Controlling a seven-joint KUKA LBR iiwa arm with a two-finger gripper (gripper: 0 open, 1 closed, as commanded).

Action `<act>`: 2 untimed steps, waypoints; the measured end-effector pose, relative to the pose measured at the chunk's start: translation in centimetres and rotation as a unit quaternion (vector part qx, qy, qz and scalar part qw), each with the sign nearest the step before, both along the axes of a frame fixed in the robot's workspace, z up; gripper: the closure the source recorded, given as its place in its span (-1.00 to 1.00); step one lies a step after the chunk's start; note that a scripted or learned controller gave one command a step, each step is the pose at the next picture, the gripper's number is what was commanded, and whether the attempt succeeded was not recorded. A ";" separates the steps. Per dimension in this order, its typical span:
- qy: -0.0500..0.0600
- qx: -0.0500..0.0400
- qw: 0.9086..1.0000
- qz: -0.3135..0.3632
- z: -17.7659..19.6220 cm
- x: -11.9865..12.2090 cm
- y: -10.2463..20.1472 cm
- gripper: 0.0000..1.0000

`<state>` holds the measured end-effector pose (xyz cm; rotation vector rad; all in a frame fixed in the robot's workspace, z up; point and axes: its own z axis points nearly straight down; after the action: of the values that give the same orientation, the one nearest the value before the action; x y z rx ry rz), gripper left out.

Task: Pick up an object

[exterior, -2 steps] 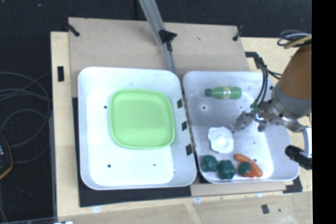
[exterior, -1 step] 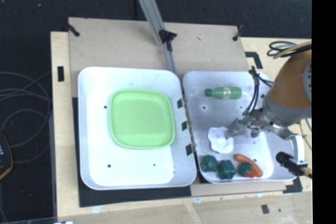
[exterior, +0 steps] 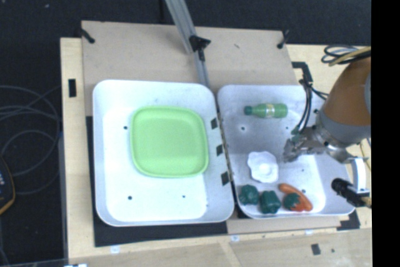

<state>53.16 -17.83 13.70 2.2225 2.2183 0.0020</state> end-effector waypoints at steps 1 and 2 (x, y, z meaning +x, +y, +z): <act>-0.001 -0.001 1.000 0.000 4.6 0.0 -0.8 1.00; -0.002 -0.001 1.000 0.001 9.4 0.1 -0.9 1.00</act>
<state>53.24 -18.74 23.08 2.2183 2.2181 0.0041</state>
